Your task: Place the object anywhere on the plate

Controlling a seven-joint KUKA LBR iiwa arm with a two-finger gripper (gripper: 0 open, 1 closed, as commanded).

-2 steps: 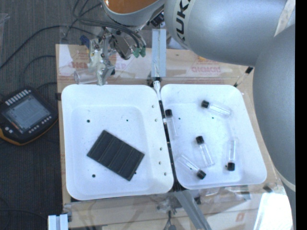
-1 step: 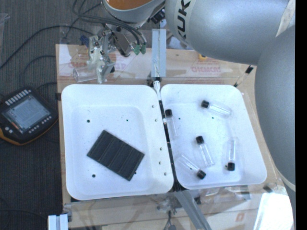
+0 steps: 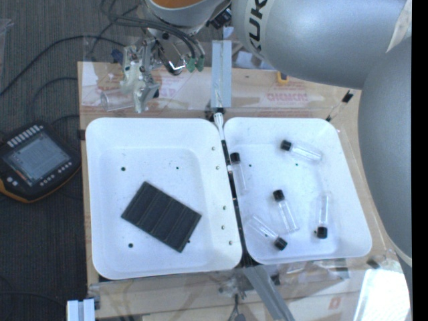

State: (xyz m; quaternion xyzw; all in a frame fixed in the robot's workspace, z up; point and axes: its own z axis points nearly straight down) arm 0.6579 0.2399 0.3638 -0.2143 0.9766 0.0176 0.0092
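The jaws [image 3: 142, 85] hang at the upper left of the frame, above the top edge of the left bin [image 3: 100, 246], over the surface; whether they are parted cannot be told, and nothing shows between them. The vials lie well below and to the right of them, in the right bin [image 3: 348, 239]: five clear tubes with black caps, the nearest [image 3: 238, 169] running lengthwise along the divider. The dark ribbed plate [image 3: 161, 217] lies tilted in the left bin.

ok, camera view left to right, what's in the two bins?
Dark ribbed rectangular plate in the left white bin → clear black-capped vial by the divider → right white bin's clear capped vial farthest right.
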